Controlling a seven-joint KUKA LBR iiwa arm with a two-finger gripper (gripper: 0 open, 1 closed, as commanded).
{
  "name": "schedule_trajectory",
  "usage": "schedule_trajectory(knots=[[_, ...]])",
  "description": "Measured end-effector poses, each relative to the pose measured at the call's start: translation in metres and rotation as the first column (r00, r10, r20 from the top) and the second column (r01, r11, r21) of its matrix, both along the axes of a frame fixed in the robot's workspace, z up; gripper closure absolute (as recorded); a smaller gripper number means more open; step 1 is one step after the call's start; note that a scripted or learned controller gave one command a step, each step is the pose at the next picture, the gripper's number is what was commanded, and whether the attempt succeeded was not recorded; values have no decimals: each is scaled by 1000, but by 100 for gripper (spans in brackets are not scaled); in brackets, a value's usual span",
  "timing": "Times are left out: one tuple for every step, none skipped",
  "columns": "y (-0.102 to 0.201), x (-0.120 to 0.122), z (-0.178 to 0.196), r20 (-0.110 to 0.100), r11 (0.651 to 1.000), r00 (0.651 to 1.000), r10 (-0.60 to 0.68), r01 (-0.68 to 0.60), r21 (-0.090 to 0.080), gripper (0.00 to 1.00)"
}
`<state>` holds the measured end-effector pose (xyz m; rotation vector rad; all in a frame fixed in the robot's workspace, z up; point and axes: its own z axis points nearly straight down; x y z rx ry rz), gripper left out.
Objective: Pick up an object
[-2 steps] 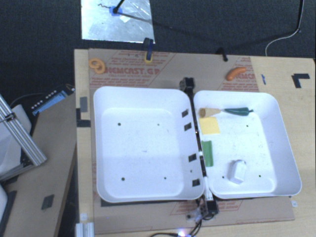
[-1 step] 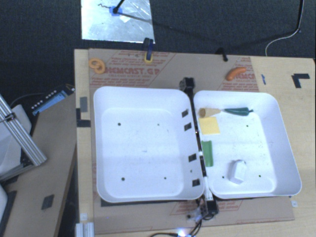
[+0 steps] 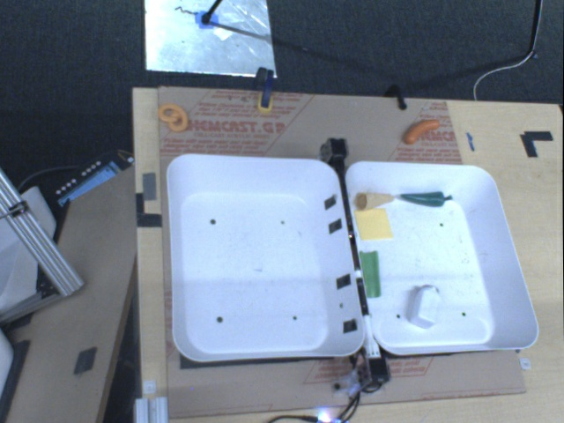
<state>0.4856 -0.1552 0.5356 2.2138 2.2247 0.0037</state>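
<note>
Surface (image 3: 493, 122): cardboard-topped, carries both bins side by side, touching along the middle seam.
Left bin (image 3: 256, 263): white, bare floor showing.
Right bin (image 3: 498, 263): white, all the pickable things sit here, mostly on its left half.
Silver foil sheet (image 3: 210, 25): on the dark floor beyond the surface's far edge.
Inside the right bin, big to small:
- white block (image 3: 424, 307), near the front, tilted, well apart from the rest
- yellow square (image 3: 374, 225), flat, close to the seam wall
- green strip (image 3: 369, 273), flat, just in front of the yellow square, lengthwise along the seam
- dark green piece (image 3: 427, 199), lying across the back of the bin
- tan cone (image 3: 373, 201), just left of the dark green piece; can't tell if the two are joined

On the surface outside the bins: orange sausage shape (image 3: 420, 131) behind the right bin, orange ring (image 3: 174, 117) at the far left corner.
Fingers: can't tell whether spread or pressed together.
</note>
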Motion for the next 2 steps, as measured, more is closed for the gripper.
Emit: schedule_trajectory(knots=[[-12,123,-3,-1,1000,1000,3,-3,-1,100],[1,35,1,-1,1000,1000,-5,5,1,100]])
